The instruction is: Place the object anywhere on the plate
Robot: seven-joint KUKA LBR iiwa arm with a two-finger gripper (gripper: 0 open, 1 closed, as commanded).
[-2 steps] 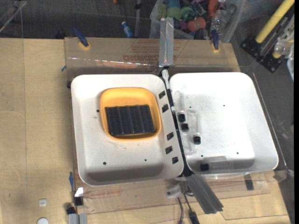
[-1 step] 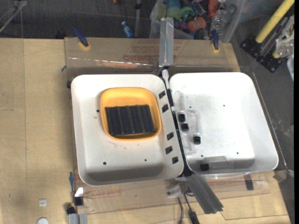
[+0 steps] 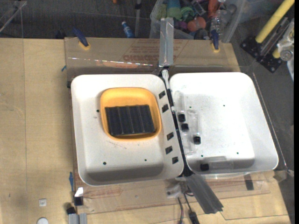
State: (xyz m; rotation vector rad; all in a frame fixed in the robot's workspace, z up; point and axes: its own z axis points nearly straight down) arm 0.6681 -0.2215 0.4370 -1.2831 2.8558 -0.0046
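Bench [image 3: 32, 125] of pale wood carries two shallow white bins side by side; the left bin [image 3: 88, 162] holds an orange-yellow plate [image 3: 108, 96] with rounded corners, set a little above the bin's middle; a dark ribbed rectangular object [image 3: 129, 119] lies flat on that plate, covering most of its floor and leaving the orange rim showing all round, widest at the top; the task's thing thus sits on the plate.

The right bin [image 3: 233, 101] has a few small dark pieces [image 3: 189, 127] near its left wall, too small to identify, with a faint clear shape around them; a divider [image 3: 170, 125] with dark square marks runs between the two bins; a grey metal bar [image 3: 166, 43] stands upright just beyond the bins at the divider's far end, and another grey bar [image 3: 203, 195] slants away below the near end.

A clear sheet with faint reddish print [image 3: 145, 48] lies behind the bins; the writing is too blurred to read; blue and orange clamps [image 3: 83, 42] grip its corners.

Beyond the bench a clear tub of colourful toys [image 3: 196, 6] stands on the dark floor, and a yellow pole [image 3: 278, 14] lies at the upper right.

No pincer can be judged for openness or hold; I cannot tell its state.
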